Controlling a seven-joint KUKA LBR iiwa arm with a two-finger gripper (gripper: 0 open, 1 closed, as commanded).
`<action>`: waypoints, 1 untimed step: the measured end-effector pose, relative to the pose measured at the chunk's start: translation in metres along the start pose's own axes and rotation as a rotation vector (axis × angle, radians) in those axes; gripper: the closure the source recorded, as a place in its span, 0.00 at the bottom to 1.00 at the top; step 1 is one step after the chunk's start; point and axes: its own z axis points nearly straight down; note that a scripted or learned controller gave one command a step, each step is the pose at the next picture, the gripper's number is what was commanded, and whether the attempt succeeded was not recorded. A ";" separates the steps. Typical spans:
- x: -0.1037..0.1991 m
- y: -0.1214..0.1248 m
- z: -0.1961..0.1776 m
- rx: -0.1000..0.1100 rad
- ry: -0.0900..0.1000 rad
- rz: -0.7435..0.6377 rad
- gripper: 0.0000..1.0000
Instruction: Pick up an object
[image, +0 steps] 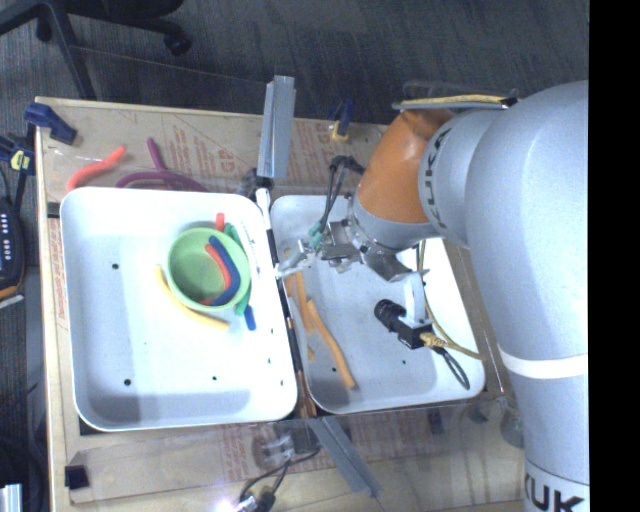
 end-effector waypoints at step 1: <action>-0.007 -0.010 0.016 0.028 -0.005 -0.021 0.00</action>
